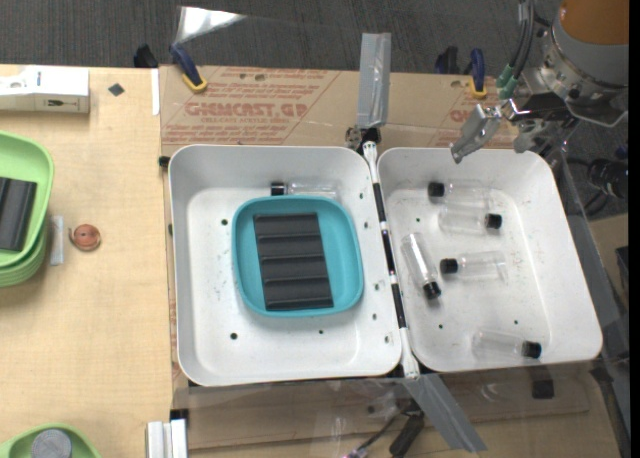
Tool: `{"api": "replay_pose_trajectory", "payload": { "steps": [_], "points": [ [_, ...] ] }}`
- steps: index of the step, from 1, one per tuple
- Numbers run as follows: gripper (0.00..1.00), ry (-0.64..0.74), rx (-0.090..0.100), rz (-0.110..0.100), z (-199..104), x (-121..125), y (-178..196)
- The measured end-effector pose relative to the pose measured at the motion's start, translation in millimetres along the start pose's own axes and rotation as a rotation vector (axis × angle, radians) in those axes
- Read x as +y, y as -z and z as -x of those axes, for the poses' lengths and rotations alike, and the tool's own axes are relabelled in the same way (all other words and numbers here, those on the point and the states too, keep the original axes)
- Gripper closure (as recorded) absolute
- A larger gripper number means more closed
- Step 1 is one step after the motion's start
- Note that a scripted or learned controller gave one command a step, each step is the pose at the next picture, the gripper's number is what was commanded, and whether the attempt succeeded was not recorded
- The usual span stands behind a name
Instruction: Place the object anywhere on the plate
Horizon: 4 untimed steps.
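Dark grey carpet runs behind a light wooden bench (90, 346), where two shallow white bins sit side by side on a sheet of printed cardboard (250, 106). I'm watching from the overhead cam. The left bin (190, 276) carries a teal plate (345, 246) at its centre, w/ a black ribbed insert (292, 258) lying on it. A clear tube w/ a black cap (295, 188) lies near the left bin's back edge, just behind the plate.

The right bin (560, 246) holds five more clear tubes w/ black caps: one (447, 189) near the back-left corner, one (473, 219) just right of it, one (420, 266) angled along the left edge, one (475, 266) around the centre, and one (505, 346) near the front-right corner. None touches the plate; all are well apart from it, across the divider btwn the bins.

The arm (595, 6), grey w/ orange band, comes in at the top right. Its gripper (470, 141) hangs over the right bin's back edge. I can't tell from this angle whether the pincer is parted or closed, and I see nothing in it.

At the bench's left edge: a green tray (30, 161), a white box (45, 89) and a small copper-coloured disc (86, 236).
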<state>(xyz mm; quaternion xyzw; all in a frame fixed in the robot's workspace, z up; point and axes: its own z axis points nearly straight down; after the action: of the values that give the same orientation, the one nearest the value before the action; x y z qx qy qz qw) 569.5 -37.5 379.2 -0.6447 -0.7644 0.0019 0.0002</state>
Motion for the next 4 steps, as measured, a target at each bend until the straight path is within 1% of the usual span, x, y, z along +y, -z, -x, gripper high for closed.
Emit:
{"api": "replay_pose_trajectory", "payload": {
  "steps": [4],
  "points": [
    [0.0, 0.0, 0.0, 0.0, 0.0, 0.0, 0.0]
  ]
}}
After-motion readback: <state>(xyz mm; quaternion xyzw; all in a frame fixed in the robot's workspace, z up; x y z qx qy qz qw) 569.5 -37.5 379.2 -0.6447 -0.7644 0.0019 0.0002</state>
